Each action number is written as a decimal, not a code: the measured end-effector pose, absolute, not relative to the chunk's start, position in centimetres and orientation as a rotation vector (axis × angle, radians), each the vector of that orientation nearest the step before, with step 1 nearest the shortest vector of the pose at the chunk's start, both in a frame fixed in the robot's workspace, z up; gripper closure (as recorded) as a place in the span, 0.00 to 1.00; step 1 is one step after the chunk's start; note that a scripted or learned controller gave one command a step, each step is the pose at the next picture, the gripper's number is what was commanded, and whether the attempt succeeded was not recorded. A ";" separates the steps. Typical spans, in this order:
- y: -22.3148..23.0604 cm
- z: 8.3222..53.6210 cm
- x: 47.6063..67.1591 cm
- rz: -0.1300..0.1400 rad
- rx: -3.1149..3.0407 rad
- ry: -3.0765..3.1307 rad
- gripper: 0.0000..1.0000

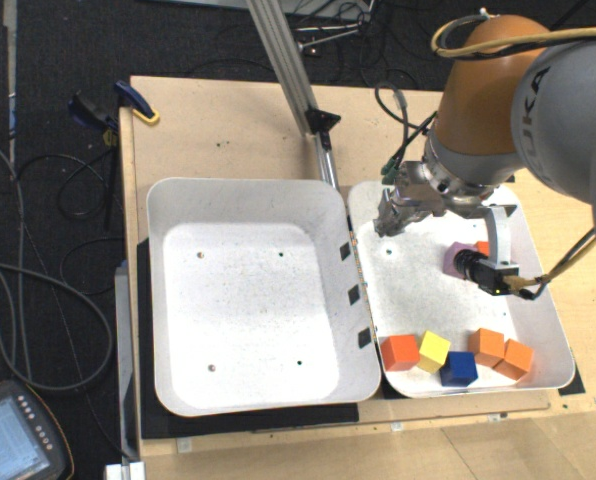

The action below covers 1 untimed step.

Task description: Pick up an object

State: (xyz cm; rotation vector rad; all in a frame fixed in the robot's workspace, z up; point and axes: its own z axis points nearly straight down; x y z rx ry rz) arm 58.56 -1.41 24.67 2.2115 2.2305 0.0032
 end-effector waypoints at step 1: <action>4.1 25.2 59.4 0.004 2.211 2.231 1.00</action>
